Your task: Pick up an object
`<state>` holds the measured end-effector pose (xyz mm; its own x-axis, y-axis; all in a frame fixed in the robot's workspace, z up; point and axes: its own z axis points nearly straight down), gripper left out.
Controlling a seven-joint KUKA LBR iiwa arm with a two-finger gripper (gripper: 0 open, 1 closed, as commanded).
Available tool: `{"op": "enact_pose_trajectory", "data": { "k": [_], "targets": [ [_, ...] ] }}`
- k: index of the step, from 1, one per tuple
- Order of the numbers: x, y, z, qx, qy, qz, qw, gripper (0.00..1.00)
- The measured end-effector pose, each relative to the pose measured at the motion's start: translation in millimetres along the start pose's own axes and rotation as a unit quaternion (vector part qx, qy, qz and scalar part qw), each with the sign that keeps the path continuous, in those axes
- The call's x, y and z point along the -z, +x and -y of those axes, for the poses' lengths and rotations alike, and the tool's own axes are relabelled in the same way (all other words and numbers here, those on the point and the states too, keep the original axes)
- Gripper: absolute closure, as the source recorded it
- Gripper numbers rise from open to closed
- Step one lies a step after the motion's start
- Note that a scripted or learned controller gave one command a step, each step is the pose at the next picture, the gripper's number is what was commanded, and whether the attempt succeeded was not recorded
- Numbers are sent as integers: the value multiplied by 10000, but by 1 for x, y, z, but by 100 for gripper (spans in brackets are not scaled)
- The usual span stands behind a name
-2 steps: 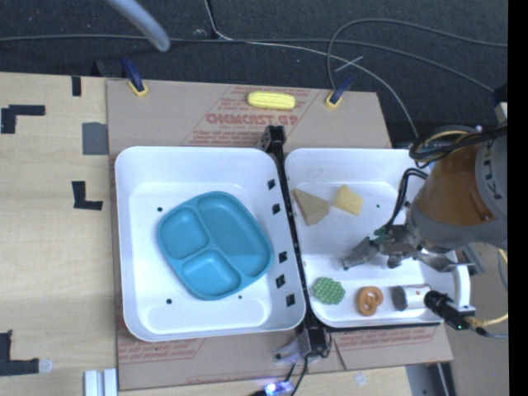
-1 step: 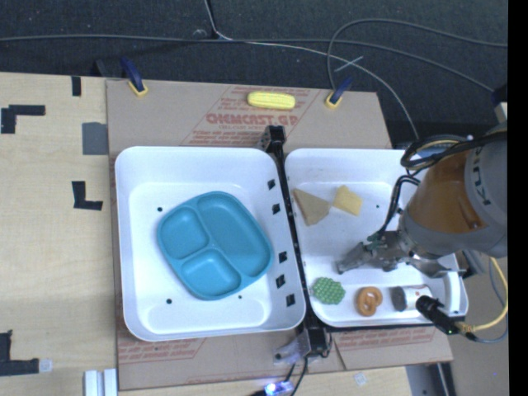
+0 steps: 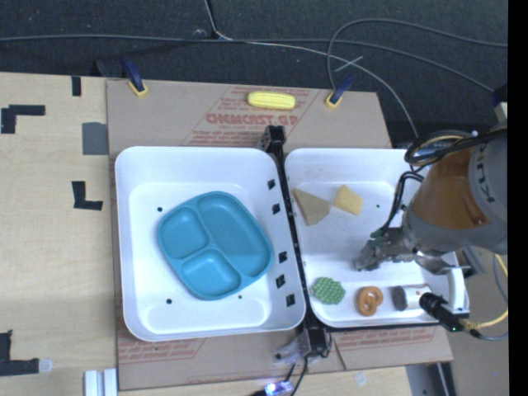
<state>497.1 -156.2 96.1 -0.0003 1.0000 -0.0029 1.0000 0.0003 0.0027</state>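
A tan wedge (image 3: 311, 206) and a yellow wedge (image 3: 347, 200) lie just beside each other near the far wall of the right bin (image 3: 355, 157); a green round piece (image 3: 328, 290) and a brown ring (image 3: 369, 300) lie along its near wall. The gripper (image 3: 373, 255) is low between the two pairs (whether it is spread or closed cannot be told). The left bin (image 3: 140, 205) holds a blue divided plate (image 3: 214, 244); a yellow corn cob (image 3: 271, 101) lies on the cardboard (image 3: 165, 114) beyond.
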Motion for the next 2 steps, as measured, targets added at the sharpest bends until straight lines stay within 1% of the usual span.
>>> {"op": "enact_pose_trajectory", "data": {
  "k": [1,2],
  "targets": [
    [53,-8,7,-6,1,-9,10000,100],
    [113,-16,7,2,-10,-3,10000,100]
  ]
}}
